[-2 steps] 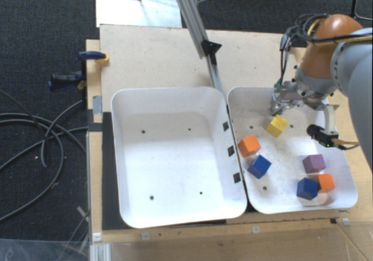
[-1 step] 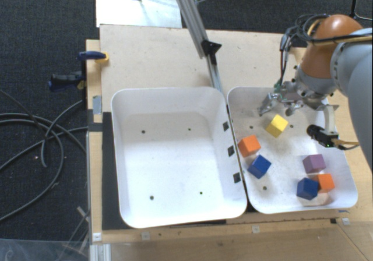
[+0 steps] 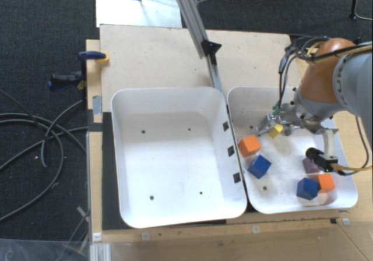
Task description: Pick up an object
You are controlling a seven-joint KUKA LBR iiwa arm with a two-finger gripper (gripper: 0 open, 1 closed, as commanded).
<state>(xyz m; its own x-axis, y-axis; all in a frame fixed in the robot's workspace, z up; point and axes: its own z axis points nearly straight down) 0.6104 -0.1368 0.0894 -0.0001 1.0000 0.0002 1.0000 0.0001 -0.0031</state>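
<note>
My gripper (image 3: 274,126) hangs low over the back of the right bin (image 3: 250,99). A small yellow block (image 3: 277,130) lies right at its tip; whether it is held or only touched I cannot tell. An orange cube (image 3: 249,145) and a blue cube (image 3: 260,166) rest near the bin's left wall, in front of the gripper. At the front right corner sit a second blue cube (image 3: 307,189), a second orange cube (image 3: 326,182) and a purple block (image 3: 310,165).
The left bin (image 3: 125,102) stands beside the right one, their walls touching. A slanted metal pole (image 3: 195,18) crosses the bench from the back down to the seam between the bins. Cables hang off the arm's orange wrist (image 3: 319,76).
</note>
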